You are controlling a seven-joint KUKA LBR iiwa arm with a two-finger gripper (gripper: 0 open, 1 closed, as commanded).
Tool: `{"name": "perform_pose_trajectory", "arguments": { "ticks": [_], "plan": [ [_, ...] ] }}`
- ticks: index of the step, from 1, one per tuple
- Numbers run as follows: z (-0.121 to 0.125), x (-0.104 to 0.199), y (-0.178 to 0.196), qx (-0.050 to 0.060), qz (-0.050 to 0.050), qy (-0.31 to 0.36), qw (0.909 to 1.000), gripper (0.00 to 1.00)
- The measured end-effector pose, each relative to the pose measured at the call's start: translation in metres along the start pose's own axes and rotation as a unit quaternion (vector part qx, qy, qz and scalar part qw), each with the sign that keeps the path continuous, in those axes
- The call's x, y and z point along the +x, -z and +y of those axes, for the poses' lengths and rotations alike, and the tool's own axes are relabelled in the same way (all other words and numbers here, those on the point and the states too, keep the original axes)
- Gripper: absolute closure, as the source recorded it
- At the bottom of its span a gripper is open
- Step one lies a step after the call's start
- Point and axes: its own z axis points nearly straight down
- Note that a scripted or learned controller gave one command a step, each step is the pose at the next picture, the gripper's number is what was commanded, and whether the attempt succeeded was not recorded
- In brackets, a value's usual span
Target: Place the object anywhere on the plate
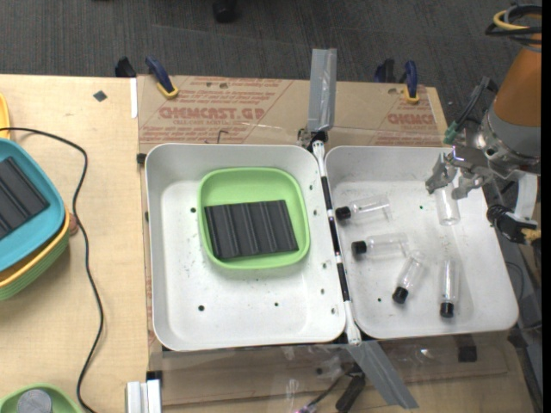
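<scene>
The green plate sits in the left bin with a black ridged mat lying on it. Several clear tubes with black caps lie in the right bin: one at the upper left, one below it, one tilted, one lengthwise near the front. Another clear tube shows just under my gripper, its upper end hidden by the gripper. The gripper hovers over the right bin's upper right part, far right of the plate.
A metal divider clamp stands at the back between the bins. Cardboard lies behind the bins. Teal and green dishes and a black cable are on the wooden bench at the left.
</scene>
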Motion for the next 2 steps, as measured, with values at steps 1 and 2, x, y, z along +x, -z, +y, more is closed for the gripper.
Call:
{"name": "perform_pose_trajectory", "arguments": {
  "ticks": [1,2],
  "plan": [
    [0.000,0.000,0.000,0.000,0.000,0.000,1.0000,0.00],
    [-0.006,-0.019,0.039,0.000,0.000,-0.179,0.9838,0.00]
  ]
}}
